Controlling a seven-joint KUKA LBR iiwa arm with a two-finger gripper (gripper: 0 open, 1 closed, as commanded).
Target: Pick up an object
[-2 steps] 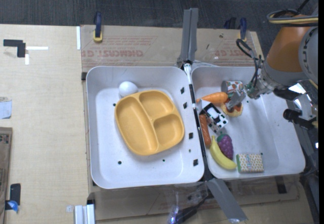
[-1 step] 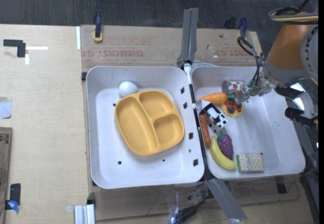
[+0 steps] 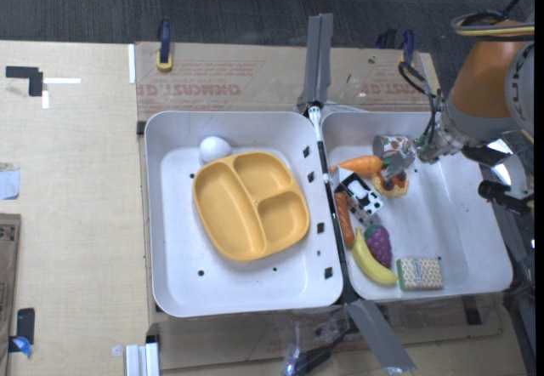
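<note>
My gripper (image 3: 397,163) reaches in from the right and hangs low over the back of the right bin (image 3: 463,221). It is right above a small yellow and red toy (image 3: 393,186), beside an orange carrot (image 3: 360,164) and a small patterned cup (image 3: 391,145). Just left of it lies a black and white block (image 3: 361,196). Further forward lie a red sausage (image 3: 343,219), purple grapes (image 3: 379,241), a banana (image 3: 371,263) and a speckled sponge (image 3: 420,273). I see nothing held.
The left bin (image 3: 170,264) holds a yellow divided plate (image 3: 251,204) and a white egg (image 3: 214,147) at its back. A raised divider (image 3: 324,187) separates the bins. The arm's orange band (image 3: 480,76) stands over the right bin's back right corner.
</note>
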